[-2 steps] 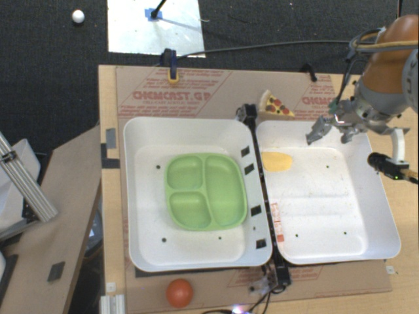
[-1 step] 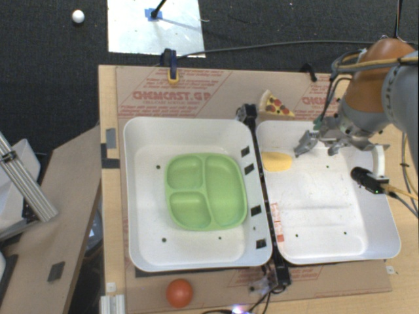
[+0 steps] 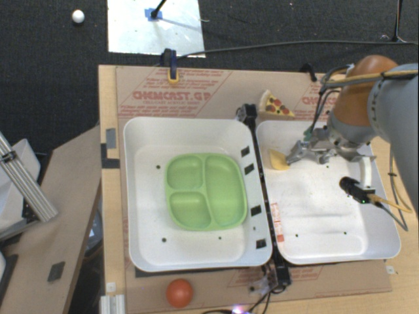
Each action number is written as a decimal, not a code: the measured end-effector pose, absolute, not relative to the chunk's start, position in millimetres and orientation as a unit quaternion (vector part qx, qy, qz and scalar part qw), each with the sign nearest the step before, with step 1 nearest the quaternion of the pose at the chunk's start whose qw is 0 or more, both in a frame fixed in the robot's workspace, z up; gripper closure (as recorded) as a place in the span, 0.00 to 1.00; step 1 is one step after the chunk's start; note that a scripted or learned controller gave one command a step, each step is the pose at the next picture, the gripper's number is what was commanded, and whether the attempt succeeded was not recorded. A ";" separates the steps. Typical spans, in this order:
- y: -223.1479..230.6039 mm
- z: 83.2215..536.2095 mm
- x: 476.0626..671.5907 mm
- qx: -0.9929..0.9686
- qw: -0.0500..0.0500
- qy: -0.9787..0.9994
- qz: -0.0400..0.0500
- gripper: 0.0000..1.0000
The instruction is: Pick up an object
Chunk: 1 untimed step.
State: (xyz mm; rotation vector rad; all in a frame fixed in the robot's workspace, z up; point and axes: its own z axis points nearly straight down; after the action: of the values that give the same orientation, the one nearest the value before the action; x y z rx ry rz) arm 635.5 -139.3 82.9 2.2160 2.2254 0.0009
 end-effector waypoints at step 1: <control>-139.4 96.6 637.2 0.705 0.003 0.709 0.002 1.00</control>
State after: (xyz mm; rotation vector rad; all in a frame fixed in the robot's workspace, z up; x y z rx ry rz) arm 637.2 -139.4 96.6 2.2111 2.2245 0.0057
